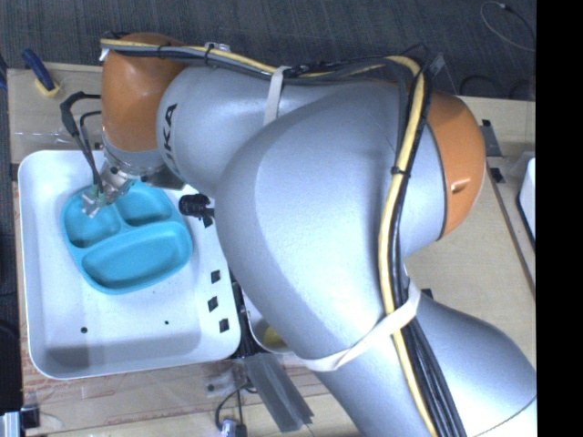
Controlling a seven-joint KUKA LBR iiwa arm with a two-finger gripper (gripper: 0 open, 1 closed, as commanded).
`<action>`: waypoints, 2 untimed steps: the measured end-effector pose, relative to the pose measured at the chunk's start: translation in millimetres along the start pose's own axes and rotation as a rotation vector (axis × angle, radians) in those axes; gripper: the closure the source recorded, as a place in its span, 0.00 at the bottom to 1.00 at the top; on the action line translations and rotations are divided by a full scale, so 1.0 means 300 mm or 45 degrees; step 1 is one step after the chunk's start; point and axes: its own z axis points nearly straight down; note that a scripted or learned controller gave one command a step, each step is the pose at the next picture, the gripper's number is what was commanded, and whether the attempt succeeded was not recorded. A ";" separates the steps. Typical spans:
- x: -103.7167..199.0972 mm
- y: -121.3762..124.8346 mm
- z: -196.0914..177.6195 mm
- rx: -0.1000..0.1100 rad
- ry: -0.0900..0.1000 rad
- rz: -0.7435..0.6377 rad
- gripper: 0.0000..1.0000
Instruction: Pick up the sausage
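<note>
Your hand [98, 197] sits low over the blue plate [137, 248] in the left bin [46, 321]. Its metal tip is at the ridge that parts the plate's two small upper compartments. Whether it touches the plate or hangs just above it, you cannot tell, and you cannot tell whether the hand is open or closed either, because it is small in the view and seen from behind the wrist. Nothing can be made out held in it.

Where the sausage lies you cannot tell from this angle. What you can see of the plate's compartments is plain blue, and the floor of the left bin around the plate is white with a few small dark marks.

The arm [319, 208] reaches in from the right and crosses the middle of the view, covering the place of the right bin. Its orange band [132, 89] sits just above the wrist, over the top edge of the left bin. A yellow cable [401, 180] runs along the grey casing, held by white straps.

At the arm's lower edge, just right of the left bin, a bit of something yellowish [264, 337] peeks out, too little to name. On the bench [27, 107] at the top left corner lies a tool with a blue and yellow handle [38, 71], well apart from the plate.
</note>
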 end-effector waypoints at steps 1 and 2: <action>0.016 -0.015 0.001 0.003 -0.004 -0.273 1.00; 0.021 -0.014 0.003 0.003 0.000 -0.271 0.00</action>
